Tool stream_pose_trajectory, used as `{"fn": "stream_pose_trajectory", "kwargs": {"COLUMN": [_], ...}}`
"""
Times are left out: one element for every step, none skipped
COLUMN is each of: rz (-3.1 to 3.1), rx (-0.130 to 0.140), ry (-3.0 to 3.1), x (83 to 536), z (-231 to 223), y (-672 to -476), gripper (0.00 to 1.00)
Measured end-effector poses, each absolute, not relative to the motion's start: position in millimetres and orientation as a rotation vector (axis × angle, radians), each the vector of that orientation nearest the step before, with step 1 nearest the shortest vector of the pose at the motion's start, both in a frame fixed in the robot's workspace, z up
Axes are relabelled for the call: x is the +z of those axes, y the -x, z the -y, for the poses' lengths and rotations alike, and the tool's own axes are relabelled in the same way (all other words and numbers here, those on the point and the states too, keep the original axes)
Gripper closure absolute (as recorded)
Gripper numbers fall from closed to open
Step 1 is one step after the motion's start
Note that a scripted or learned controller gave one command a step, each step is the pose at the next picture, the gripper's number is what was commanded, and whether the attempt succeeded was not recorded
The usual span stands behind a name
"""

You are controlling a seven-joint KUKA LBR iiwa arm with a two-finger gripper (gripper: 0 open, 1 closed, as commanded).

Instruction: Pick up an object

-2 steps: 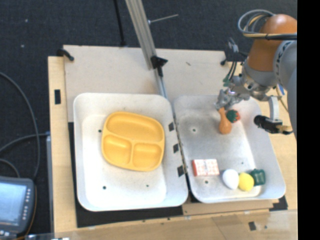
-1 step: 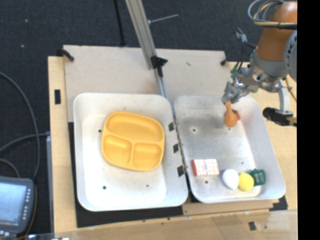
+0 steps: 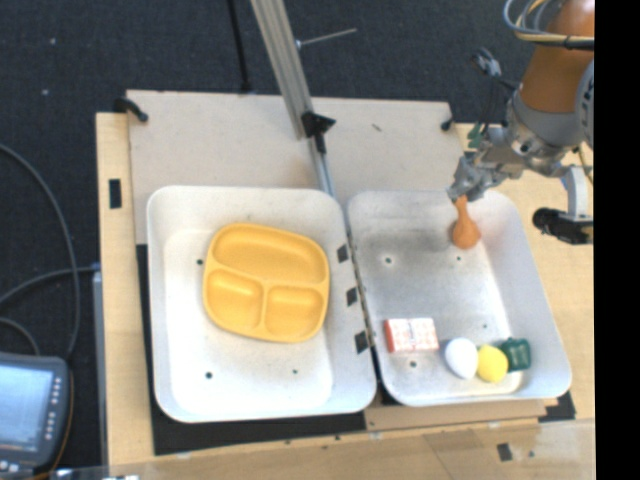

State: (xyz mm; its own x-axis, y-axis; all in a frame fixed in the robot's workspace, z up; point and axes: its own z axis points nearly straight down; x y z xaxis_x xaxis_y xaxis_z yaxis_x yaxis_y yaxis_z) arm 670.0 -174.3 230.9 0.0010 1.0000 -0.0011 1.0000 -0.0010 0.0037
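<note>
Your hand [image 3: 468, 193] pinches the narrow top of one orange pear [image 3: 464, 230], hanging over the right bin's [image 3: 430, 268] far edge. Near its front edge: one box [image 3: 411, 335], egg [image 3: 460, 357], lemon [image 3: 492, 363]. Left bin [image 3: 180, 368]: one tray [image 3: 266, 281].

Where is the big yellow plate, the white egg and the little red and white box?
yellow plate [image 3: 266, 281]: camera view, on the ridge between its compartments.
white egg [image 3: 460, 357]: camera view, middle of its top.
red and white box [image 3: 411, 335]: camera view, centre of its top face.
</note>
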Motion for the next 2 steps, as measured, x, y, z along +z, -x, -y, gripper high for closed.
{"fn": "stream_pose_trajectory", "kwargs": {"rz": [-2.228,-2.228], "rx": [0.0,0.003], "ry": [-2.216,-2.214], "x": [225,235], "z": [124,79], "y": [-660.4,-662.2], "gripper": [1.0,1.0]}}
